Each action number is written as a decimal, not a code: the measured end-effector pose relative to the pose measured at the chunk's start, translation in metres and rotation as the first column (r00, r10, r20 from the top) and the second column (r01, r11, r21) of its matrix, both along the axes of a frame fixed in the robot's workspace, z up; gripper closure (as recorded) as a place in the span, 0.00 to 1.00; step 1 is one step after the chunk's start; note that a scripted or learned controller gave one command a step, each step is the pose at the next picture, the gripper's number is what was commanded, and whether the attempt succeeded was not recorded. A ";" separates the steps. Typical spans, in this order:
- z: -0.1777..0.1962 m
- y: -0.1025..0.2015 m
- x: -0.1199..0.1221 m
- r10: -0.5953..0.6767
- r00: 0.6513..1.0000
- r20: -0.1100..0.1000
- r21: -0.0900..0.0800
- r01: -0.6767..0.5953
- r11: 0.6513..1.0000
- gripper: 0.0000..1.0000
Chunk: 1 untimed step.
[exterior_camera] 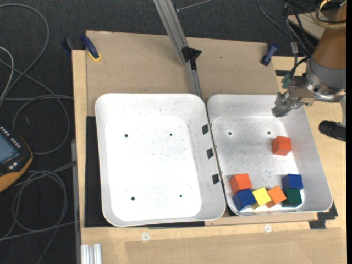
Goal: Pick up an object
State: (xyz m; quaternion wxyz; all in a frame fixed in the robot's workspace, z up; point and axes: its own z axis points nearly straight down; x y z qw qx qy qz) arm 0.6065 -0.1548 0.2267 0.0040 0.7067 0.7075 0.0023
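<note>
My gripper hangs over the far right part of the right bin, coming down from the grey and orange arm at the right edge. A lone orange-red cube lies a little nearer than the gripper, apart from it. Along the bin's near edge sit an orange cube, a blue cube, a yellow cube, a second orange cube, another blue cube and a green cube. Nothing shows under the gripper's tip.
The left bin lies beside the right one, with black clips at the seam. A slanted metal pole crosses the back of the bench. Blue clamps hold the board's far corners. Cables lie on the floor at left.
</note>
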 end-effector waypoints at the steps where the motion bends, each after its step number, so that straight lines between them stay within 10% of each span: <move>1: -0.010 0.000 0.000 0.000 1.000 -0.010 0.002 0.000 1.000 1.00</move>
